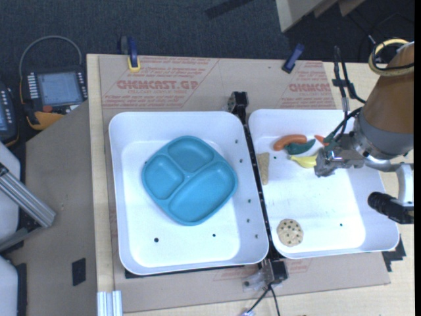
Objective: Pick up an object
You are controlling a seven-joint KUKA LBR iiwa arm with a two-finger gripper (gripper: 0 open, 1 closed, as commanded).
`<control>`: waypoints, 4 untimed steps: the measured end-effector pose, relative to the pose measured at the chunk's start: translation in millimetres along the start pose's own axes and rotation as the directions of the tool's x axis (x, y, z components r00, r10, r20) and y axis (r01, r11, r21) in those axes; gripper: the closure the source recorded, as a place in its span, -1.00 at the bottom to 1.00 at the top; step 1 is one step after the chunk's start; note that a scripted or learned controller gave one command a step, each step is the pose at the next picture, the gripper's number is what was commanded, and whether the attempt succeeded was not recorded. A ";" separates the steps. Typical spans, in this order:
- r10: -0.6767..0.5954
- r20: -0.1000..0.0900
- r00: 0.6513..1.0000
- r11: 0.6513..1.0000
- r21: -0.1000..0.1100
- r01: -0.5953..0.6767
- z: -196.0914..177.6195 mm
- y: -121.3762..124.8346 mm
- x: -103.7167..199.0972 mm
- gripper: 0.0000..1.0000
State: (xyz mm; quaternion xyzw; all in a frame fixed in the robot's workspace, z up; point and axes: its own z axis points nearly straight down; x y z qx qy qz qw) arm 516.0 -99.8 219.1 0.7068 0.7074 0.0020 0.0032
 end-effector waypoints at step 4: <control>-0.006 -0.004 1.000 1.000 0.006 0.006 -10.6 -1.2 157.0 1.00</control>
